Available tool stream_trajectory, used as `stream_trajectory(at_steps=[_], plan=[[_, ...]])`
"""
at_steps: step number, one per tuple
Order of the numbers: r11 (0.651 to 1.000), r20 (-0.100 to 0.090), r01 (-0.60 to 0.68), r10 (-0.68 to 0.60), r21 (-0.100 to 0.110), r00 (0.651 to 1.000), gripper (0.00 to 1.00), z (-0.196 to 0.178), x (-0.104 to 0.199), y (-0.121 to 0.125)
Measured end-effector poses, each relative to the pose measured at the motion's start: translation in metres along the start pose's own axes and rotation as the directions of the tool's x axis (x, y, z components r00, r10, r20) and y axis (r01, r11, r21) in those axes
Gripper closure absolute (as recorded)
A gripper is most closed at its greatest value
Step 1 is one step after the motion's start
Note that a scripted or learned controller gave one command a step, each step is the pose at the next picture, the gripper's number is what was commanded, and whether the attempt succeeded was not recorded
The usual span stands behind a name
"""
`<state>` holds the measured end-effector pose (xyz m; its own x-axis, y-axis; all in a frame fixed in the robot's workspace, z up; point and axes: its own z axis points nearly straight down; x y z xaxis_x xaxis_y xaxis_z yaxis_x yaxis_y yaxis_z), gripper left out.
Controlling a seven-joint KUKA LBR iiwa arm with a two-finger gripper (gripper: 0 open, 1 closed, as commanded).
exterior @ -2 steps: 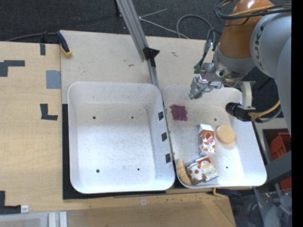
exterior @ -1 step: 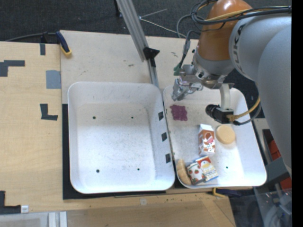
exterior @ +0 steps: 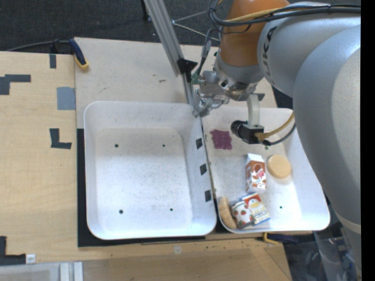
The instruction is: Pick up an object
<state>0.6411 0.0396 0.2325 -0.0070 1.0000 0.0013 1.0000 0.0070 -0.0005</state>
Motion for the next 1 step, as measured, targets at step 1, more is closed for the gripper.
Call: stream_trajectory(at_steps=[1], plan=[[1.000, 0.000, -0.001, 0.001, 0.002, 1.000, 1.00, 0.0047, 0.0471, -0.0016]])
